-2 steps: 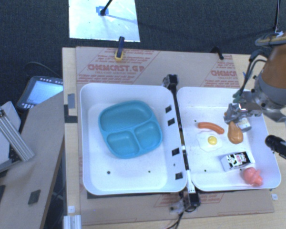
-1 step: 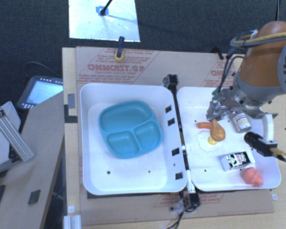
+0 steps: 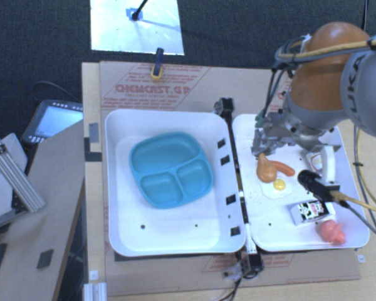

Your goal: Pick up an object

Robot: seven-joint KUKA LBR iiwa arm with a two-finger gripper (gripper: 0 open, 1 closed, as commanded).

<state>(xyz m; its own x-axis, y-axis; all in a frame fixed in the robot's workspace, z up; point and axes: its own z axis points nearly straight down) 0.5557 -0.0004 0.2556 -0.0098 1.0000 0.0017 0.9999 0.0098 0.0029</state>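
Cardboard-topped bench (image 3: 150,89), two white bins side by side. Left bin (image 3: 122,231) holds a blue divided plate (image 3: 170,168), nothing else in it. The arm (image 3: 329,49) comes in from the right over the right bin (image 3: 250,227), and the gripper (image 3: 261,144) is low at that bin's upper-left part. Can't tell whether the claw is open or closed.

Target candidate: orange toy (image 3: 267,168), lying flat in the right bin just below the claw, close to it; contact unclear. Fat end left, thin end pointing right, long axis roughly left-right. Nothing visibly gripped.

Smaller items: card box (image 3: 312,211), pink toy (image 3: 331,231) near the lower-right corner, toy fried egg (image 3: 277,185) touching the orange toy's underside.
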